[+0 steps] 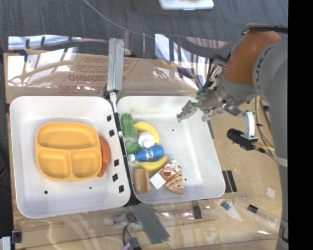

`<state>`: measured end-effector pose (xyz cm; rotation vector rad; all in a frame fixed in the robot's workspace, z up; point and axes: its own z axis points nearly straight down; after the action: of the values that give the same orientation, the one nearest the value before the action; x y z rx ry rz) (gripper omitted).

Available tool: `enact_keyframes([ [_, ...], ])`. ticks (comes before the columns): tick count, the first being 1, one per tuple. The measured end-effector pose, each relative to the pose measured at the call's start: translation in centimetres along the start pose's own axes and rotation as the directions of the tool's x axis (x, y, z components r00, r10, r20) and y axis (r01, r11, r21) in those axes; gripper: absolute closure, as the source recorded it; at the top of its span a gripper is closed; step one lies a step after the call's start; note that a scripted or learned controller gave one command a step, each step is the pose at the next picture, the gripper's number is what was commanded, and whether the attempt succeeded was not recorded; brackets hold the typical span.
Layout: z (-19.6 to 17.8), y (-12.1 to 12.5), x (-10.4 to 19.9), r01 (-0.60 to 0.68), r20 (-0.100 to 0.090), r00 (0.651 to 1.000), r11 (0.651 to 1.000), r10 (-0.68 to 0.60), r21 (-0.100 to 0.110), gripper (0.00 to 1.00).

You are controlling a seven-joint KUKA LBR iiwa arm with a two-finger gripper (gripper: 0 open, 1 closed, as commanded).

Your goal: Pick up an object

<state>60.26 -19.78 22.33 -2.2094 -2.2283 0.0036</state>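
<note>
My gripper (193, 110) hangs over the right bin (195, 166), holding nothing; open or closed, I cannot tell.
The blue bottle (149, 154) at 8 o'clock looks light, hard, slippery: grab its middle.

Orange sausage (104, 155) part-hidden behind yellow tray (68, 150), left bin; white item (186, 4) cut by top edge; arm (266, 73) cut at right

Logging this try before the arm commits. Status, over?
Gripper above right bin, upper right part, nothing between fingers. Toys clustered at bin's left side: blue bottle, banana. No obstruction over them.
</note>
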Motion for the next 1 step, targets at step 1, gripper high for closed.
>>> enact_keyframes([
  [1, 8.79, -4.02, 5.48, -0.075, -0.002, 0.997, 0.997, 0.075, 0.007, 0.0],
])
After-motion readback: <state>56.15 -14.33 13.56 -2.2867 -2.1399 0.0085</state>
